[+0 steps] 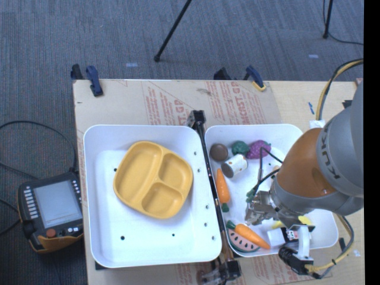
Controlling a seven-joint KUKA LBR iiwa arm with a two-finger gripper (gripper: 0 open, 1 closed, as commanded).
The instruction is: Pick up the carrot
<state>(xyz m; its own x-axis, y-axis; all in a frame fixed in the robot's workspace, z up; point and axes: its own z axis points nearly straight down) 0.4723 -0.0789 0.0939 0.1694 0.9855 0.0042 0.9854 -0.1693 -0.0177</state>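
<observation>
Carrot, the orange tapered plastic toy with a green stub at its lower end (pixel 222 186), is lying in the right shallow white bin (pixel 285 136), just beside the divider between the two bins and pointing roughly along it. A second orange tapered piece (pixel 252 235) is resting nearer the front edge, across a red and green watermelon slice (pixel 241 244), so the program is facing two candidates.

The grey arm with the orange band (pixel 309 171) is reaching in from the right, and its gripper (pixel 259 209) is hanging between the two orange pieces, apart from both as far as I can judge. Whether the claw is open or closed I cannot tell, since the wrist is hiding it; nothing is showing in its grasp.

To my eye, the piece by the divider is offering the cleaner grasp: it is lying free on the bin floor, though the wall is leaving little room on that side. Closing across its width near the middle, with the jaws turned square to its length, should be working best.

Going down in size, the left white bin (pixel 101 218) is holding one yellow divided plastic plate (pixel 153 179). The right bin is also holding a white cylinder (pixel 235 165), a purple grape cluster (pixel 259 149), a brown round toy (pixel 218 152) and a small green toy (pixel 240 148).
</observation>
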